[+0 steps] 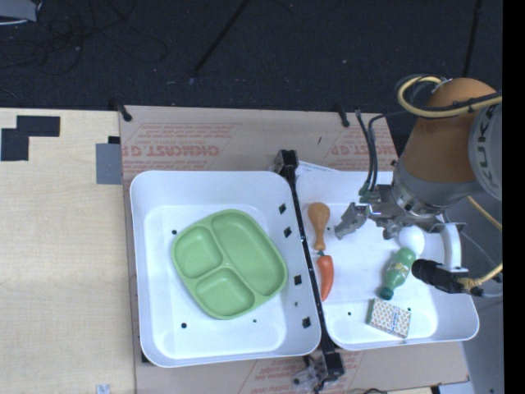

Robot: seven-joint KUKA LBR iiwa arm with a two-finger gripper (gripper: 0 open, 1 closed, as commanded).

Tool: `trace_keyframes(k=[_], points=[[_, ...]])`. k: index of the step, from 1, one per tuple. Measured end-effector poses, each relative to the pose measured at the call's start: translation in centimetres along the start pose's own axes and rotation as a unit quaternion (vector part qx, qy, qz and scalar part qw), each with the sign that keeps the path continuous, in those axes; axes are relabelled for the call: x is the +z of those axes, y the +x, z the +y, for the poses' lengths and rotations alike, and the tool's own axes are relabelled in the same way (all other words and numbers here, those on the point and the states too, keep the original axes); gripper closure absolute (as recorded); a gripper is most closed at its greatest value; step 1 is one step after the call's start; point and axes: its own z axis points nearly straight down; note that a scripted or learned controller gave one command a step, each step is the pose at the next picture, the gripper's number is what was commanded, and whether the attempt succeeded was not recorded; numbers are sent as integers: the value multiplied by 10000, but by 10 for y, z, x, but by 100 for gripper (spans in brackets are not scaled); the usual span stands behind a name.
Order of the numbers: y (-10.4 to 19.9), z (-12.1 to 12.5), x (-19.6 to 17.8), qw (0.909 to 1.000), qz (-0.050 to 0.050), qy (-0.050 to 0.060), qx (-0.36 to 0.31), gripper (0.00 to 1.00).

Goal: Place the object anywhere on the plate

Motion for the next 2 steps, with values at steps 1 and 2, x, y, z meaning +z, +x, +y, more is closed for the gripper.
trace_keyframes(k=[1,2], points=[[1,1,65,10000,1,2,4,0],[2,-1,119,10000,1,1,5,0]])
